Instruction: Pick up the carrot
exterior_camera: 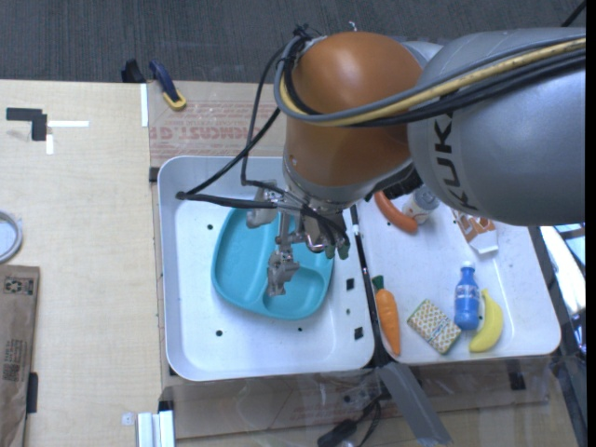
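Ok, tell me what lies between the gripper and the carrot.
In the camera view, the gripper hangs over the blue dish in the left bin. The two bins' adjoining rims lie between it and the carrot.

Pale wooden bench (74, 212), dark floor (140, 17)
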Robot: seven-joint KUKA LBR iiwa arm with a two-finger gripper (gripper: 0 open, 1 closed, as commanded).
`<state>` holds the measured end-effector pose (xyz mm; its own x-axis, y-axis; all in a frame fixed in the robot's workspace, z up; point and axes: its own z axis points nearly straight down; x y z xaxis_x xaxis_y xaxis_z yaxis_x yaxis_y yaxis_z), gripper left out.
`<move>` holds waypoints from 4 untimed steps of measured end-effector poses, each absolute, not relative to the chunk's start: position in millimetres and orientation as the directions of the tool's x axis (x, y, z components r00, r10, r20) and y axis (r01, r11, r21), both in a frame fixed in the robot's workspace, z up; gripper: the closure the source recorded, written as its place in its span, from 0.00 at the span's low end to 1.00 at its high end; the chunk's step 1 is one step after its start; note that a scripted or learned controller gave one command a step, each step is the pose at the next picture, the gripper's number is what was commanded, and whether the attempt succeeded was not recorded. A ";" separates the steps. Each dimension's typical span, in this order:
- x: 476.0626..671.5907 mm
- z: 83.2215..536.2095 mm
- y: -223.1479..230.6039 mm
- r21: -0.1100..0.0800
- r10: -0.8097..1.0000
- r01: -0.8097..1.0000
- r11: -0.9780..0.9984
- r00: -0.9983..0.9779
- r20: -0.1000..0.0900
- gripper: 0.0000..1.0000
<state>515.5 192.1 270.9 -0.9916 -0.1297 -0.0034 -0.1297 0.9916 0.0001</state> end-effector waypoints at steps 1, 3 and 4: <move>500.4 112.2 209.0 0.003 -0.519 -0.519 0.855 -0.855 -0.001 0.00; 541.3 289.9 168.5 0.000 -0.557 -0.557 0.830 -0.830 -0.008 1.00; 541.3 289.8 168.2 0.000 -0.557 -0.557 0.830 -0.830 -0.008 0.00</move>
